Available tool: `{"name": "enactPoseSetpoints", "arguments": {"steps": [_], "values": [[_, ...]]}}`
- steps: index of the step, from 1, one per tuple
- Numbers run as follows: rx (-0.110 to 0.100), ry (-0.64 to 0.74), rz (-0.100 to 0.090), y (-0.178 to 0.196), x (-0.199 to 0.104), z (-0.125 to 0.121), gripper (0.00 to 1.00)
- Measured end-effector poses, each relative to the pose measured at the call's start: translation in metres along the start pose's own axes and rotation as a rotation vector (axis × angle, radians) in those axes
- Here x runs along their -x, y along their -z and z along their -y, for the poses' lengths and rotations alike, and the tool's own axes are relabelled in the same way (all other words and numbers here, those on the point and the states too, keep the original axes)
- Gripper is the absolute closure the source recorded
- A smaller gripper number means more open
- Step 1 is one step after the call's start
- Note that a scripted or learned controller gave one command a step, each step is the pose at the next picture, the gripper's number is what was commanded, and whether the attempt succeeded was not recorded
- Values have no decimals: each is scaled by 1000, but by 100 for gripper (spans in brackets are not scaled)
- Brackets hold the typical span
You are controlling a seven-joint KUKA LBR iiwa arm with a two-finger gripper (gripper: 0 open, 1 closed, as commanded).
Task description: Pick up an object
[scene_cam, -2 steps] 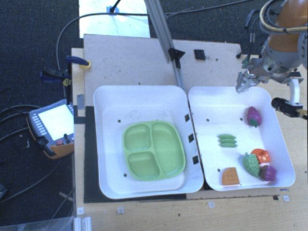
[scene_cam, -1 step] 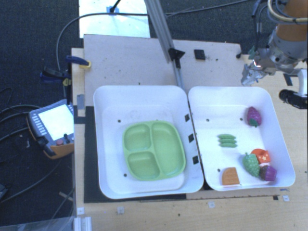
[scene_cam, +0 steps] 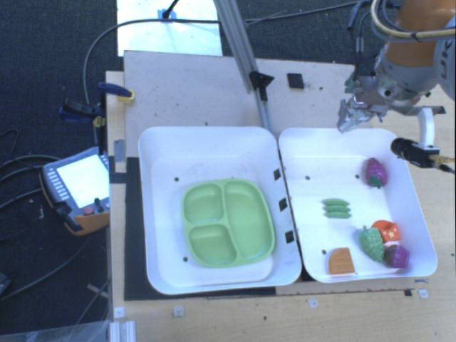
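Note:
The right bin (scene_cam: pixel 313 152) holds several toy foods: a purple grape bunch (scene_cam: pixel 375 172) near its far right side, green pea pods (scene_cam: pixel 336 207) in the middle, an orange bread slice (scene_cam: pixel 341 261) at the front, and a cluster of green, red and purple pieces (scene_cam: pixel 383 243) at the front right. My gripper (scene_cam: pixel 350 117) hangs over the bin's far rim, up and left of the grapes, with nothing seen between its fingers.
The left bin (scene_cam: pixel 164 148) carries a green divided tray (scene_cam: pixel 228 221). A metal pole (scene_cam: pixel 239 41) slants across the bench behind the bins. A black block (scene_cam: pixel 296 81) lies on the bench. A handheld pendant (scene_cam: pixel 78 187) rests off the bench's left side.

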State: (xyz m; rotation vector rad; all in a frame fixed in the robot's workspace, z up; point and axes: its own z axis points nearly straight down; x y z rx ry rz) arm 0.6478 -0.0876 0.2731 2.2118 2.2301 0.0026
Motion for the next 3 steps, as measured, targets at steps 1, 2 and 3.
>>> {"name": "enactPoseSetpoints", "arguments": {"steps": [1, 2, 3], "values": [[0, 1, -1, 4, -46, 20, 100], [-2, 0, 0, -15, -90, 40, 100], [-3, 1, 0, -16, -144, 67, 100]]}}
